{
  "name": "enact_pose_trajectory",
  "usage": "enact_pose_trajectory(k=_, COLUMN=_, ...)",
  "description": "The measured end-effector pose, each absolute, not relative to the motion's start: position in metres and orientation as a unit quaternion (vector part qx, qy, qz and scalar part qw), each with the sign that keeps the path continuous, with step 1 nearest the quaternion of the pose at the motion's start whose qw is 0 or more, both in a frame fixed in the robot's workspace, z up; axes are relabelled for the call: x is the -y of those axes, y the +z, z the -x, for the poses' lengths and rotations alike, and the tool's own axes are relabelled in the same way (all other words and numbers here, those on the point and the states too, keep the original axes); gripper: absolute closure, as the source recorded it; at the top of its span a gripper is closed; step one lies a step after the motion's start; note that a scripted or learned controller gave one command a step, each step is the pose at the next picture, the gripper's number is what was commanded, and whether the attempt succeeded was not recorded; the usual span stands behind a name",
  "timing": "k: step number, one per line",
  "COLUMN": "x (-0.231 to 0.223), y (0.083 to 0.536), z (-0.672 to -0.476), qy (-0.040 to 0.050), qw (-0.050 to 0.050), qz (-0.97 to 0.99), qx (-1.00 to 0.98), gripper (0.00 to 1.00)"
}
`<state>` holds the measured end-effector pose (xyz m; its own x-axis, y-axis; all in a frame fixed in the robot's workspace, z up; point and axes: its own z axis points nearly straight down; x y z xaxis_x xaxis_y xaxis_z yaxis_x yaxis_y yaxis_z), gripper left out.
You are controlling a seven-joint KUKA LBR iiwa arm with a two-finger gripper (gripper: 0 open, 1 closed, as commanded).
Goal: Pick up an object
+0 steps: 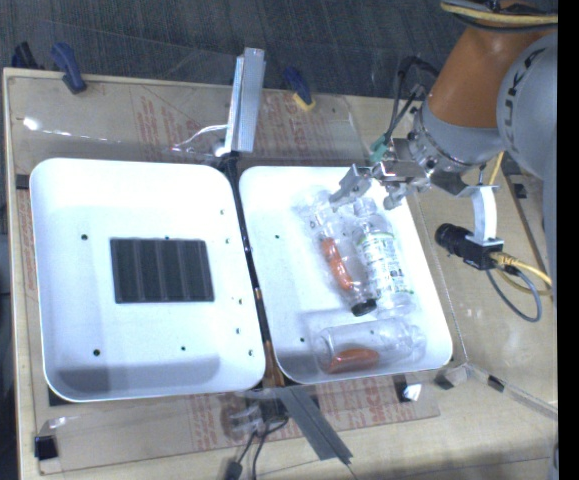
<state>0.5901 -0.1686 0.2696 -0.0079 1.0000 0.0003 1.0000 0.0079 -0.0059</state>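
My gripper (373, 187) hangs over the far right part of the right bin (274, 268), its two metal fingers spread open with nothing between them. Just below it lies a clear plastic bottle (381, 258) with a white label and a black cap, pointing toward the near side. Beside it on the left is an orange tube-like thing (337, 263) in clear wrapping. Near the bin's front wall a clear plastic cup (369, 342) lies on its side with an orange-red thing (352, 357) inside. More crumpled clear plastic (319, 211) sits just left of the fingers.
The left bin (59, 218) holds a flat dark ribbed rectangle (162, 270) in its middle. A grey metal post (245, 103) stands at the far end of the seam between the bins. Blue clamps (68, 66) grip the bench's far edge.
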Motion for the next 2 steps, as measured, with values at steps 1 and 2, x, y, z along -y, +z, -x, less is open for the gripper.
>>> enact_pose_trajectory(k=1, x=0.189, y=0.149, z=-0.601, qy=0.0023, qw=0.002, qz=0.695, qx=0.719, gripper=0.00)
enact_pose_trajectory(k=2, x=0.169, y=0.156, z=-0.521, qy=0.0014, qw=0.002, qz=0.730, qx=0.683, gripper=0.00)
